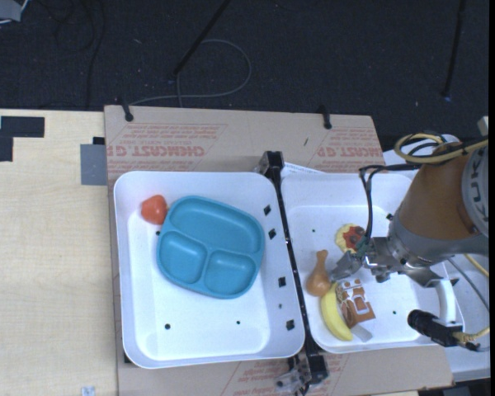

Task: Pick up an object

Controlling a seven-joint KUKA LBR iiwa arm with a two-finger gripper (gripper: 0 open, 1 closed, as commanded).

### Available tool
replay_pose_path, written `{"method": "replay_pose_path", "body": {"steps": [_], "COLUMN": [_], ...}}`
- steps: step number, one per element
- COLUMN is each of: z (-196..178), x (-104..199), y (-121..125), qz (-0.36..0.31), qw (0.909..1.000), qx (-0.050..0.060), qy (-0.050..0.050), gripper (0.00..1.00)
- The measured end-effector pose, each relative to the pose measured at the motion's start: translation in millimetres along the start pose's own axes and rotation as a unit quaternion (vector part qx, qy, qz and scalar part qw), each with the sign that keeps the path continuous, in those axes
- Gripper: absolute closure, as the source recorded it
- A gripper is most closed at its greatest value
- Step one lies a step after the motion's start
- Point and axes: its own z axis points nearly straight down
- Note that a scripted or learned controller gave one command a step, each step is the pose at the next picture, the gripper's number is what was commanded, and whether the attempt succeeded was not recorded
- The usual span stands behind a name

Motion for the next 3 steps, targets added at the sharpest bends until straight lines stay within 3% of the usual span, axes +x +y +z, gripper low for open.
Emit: {"method": "replay_pose_path", "body": {"steps": [1,2,3], "z": [46.6,34.9,-7.6], "x": [-2.5,-2.4,-6.3], "y": [0.7,1.0,-1.5], "qz": [0.002,0.004,0.003], "qw": [1.0000,1.0000,1.0000], "qx": [-0.005,-0.004,-0.004], "qy": [-0.003,-0.001,-0.001], "gripper": [0.00,1.00,1.00]}}
